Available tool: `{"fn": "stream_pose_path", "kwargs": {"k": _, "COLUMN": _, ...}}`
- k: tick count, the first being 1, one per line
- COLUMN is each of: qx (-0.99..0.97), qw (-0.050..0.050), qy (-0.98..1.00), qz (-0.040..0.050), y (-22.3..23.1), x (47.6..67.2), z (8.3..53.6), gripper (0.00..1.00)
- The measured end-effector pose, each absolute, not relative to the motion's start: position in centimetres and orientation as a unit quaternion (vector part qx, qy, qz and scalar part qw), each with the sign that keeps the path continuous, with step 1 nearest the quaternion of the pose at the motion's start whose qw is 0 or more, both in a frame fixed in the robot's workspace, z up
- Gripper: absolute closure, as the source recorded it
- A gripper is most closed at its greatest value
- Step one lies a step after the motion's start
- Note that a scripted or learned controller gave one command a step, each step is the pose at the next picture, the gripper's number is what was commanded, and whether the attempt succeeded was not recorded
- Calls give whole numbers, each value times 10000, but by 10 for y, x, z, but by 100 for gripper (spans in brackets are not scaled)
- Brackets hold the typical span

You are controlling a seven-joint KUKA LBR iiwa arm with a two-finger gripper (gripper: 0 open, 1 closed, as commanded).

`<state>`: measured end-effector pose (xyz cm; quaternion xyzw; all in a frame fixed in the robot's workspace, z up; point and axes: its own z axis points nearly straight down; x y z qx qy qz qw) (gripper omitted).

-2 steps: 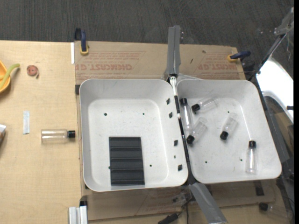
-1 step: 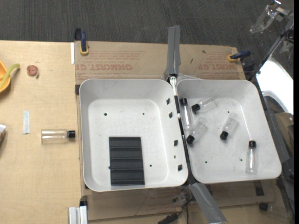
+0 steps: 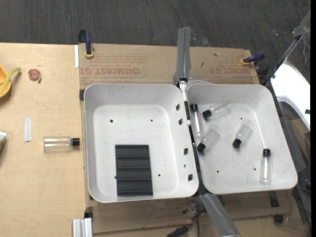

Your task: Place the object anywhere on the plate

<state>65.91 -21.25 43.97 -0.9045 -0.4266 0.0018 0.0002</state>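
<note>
Vial (image 3: 265, 167) at far right lies near-to-far, cap pointing away (pincer state: cannot tell).

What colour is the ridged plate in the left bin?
Black. The plate shows clearly in the camera view, lying on the white floor of the left bin.

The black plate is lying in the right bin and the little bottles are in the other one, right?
Not quite. The camera view shows the black plate lying in the left bin, not the right one. The little bottles are in the other one, the right bin, with one more bottle lying out on the bench.
</note>
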Motion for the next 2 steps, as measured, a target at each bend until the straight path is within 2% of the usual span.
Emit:
{"fn": "stream_pose_path", "kwargs": {"k": 1, "qx": -9297, "qw": 12, "qy": -3683, "qz": 23, "y": -215, "x": 641, "z": 440, "gripper": 0}}
{"fn": "stream_pose_path", "kwargs": {"k": 2, "qx": -9560, "qw": 12, "qy": -2935, "qz": 30, "y": -177, "x": 651, "z": 439, "gripper": 0}}
